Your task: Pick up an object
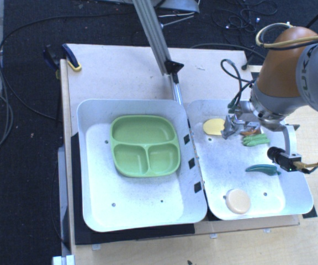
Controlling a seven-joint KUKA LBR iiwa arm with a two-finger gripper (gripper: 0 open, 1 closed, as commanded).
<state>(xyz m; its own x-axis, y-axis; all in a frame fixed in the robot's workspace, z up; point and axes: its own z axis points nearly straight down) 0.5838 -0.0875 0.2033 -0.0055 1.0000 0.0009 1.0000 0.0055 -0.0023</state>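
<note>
My gripper (233,128) hangs low over the back of the right bin (220,164), on the grey arm with the orange band. It sits between a yellow flat piece (213,127) on its left and a light green pod (256,140) on its right. A small orange piece (251,131) peeks out beside the pod, partly hidden by the wrist. A dark teal curved piece (263,169) lies nearer the front right. Close to the bin's front edge rests a beige round object (238,201). Nothing is visibly held.
The left bin (98,197) carries a green divided plate (146,146). A slanted metal pole (154,32) runs from the back to the seam between the bins. A black camera unit (280,159) with cables hangs off the wrist above the right bin.
</note>
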